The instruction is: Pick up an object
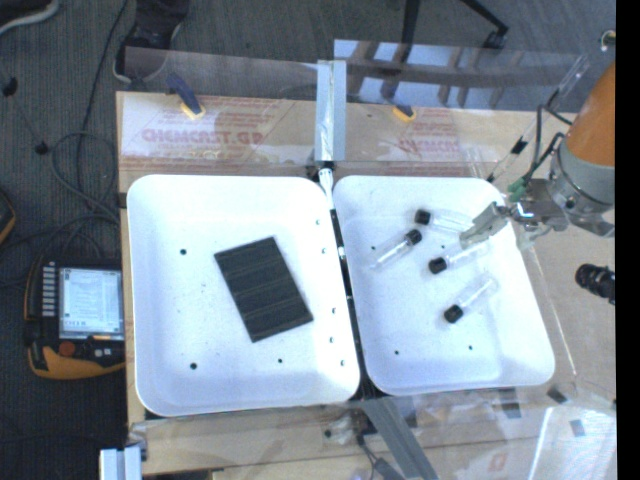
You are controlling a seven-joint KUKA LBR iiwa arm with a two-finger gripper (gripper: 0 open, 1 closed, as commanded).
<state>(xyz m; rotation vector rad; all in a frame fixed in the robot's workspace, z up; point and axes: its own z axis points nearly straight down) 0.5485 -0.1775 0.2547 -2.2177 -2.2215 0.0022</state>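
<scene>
Four clear tubes with black caps lie in the right bin, and one dark ribbed slab lies alone in the left bin; two bins in all, side by side and touching along their inner rims.

The gripper hangs over the right bin's upper right part, carried by the grey arm with its orange band. Its fingers slant down and toward the bins' middle. Whether they are spread or pressed together cannot be told, and nothing can be seen between them.

Counted from the fingers: the first tube lies just beyond the tips, toward the bin's middle, its cap at the far end from them. The second tube lies just below the tips, close to or touching them, cap pointing away. The third tube lies farther out past the first, near the bin's middle, tilted with its cap uppermost. The fourth tube lies well below the fingers, apart from the others, cap at its lower end.

The slab sits well apart from the fingers, across the rims, tilted on the left bin's floor.
</scene>
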